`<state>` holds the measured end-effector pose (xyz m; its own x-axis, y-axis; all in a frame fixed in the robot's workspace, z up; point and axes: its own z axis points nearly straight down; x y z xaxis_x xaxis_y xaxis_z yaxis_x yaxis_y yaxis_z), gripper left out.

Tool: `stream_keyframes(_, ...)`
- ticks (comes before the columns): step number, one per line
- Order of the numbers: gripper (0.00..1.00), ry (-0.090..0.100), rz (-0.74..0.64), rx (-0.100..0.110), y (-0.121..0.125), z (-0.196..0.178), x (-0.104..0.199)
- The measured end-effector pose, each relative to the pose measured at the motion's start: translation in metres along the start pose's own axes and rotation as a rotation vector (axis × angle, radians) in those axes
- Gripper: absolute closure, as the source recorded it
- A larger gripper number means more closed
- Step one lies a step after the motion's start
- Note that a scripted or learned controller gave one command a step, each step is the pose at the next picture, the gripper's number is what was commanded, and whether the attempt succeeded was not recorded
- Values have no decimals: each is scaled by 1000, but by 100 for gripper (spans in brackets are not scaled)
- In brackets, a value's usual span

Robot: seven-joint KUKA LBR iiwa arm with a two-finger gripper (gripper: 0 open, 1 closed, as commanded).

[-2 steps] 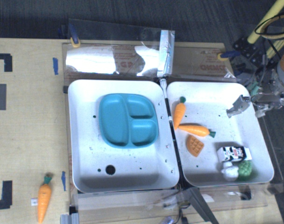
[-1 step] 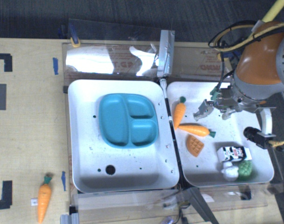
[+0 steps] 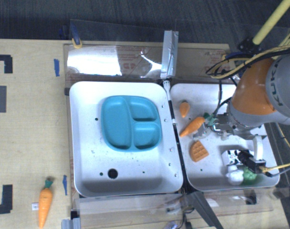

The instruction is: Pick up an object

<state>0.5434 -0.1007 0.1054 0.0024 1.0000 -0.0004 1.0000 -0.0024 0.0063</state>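
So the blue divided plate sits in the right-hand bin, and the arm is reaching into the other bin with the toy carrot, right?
Not quite. The camera view shows the blue divided plate in the left bin, not the right one. The rest holds: the arm reaches into the other bin, where the toy carrot lies.
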Motion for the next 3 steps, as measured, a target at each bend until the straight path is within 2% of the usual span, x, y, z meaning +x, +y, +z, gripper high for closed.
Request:
stream_keyframes(1, 0, -4, -57, 5, 72, 19, 6)
stream_keyframes(2, 100, -3, -55, -3, 74, 6, 6)
stream_keyframes(3, 100, 2, -59, -9, 127, -102, 63)
